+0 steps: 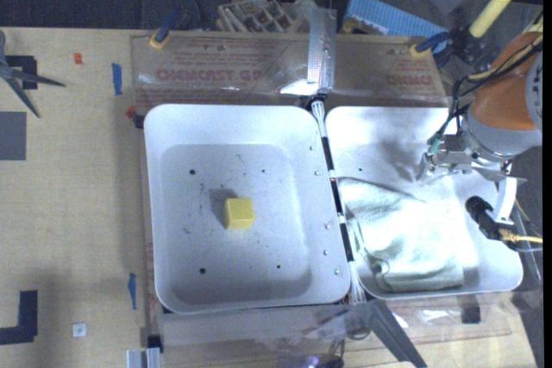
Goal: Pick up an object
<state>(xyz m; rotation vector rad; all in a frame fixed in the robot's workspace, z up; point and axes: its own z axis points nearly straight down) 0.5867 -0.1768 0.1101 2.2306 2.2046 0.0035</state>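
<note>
A small yellow cube (240,213) lies near the middle of the left bin (172,142). A crumpled white cloth (405,237) covers much of the floor of the right bin (362,129). My gripper (435,159) hangs over the right side of the right bin, just above the cloth's upper edge and far from the cube. The grey wrist with its orange band (509,103) hides most of the gripper. I see nothing held in it.
A metal divider (332,185) runs between the two bins. A clear plastic wall (259,69) stands along their far side. Black cables and a connector (485,218) hang off the wrist over the right bin's right edge.
</note>
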